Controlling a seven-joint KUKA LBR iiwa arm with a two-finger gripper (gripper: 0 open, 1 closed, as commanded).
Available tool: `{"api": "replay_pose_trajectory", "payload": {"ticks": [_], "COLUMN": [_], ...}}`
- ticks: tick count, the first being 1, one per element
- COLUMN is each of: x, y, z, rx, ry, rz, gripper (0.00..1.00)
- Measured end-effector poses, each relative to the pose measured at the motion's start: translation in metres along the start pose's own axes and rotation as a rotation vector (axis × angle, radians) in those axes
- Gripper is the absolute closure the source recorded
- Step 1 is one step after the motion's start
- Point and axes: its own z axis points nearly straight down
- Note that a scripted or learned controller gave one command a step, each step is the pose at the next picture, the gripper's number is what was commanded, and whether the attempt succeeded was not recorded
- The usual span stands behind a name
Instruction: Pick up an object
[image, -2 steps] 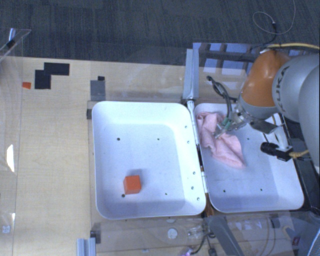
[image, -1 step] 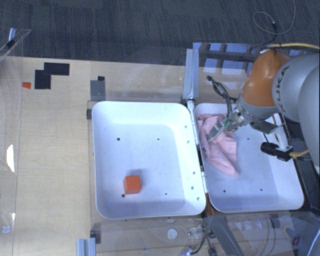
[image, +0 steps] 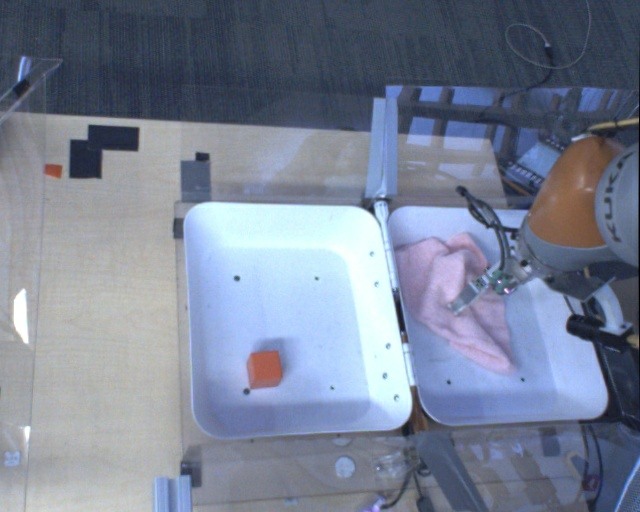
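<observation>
One soft, light pink cloth (image: 455, 300) lies crumpled in the right bin (image: 560, 400), and from my overhead view I'd pinch a raised fold near its middle, where the gripper (image: 478, 292) sits with jaws I cannot tell apart or together.

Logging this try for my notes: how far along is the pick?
Done: the arm has reached into the right bin, and its tool sits over the pink cloth. In hand: nothing I can confirm; the cloth lies spread on the bin floor. Left: grasping and lifting. The orange block lies untouched in the left bin.
</observation>
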Motion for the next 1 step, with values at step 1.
{"api": "replay_pose_trajectory", "payload": {"ticks": [1], "x": [0.0007], "y": [0.0037], "z": [-0.0123], "rx": [-0.007], "ry": [-0.001], "rz": [-0.001], "gripper": [1.0]}}
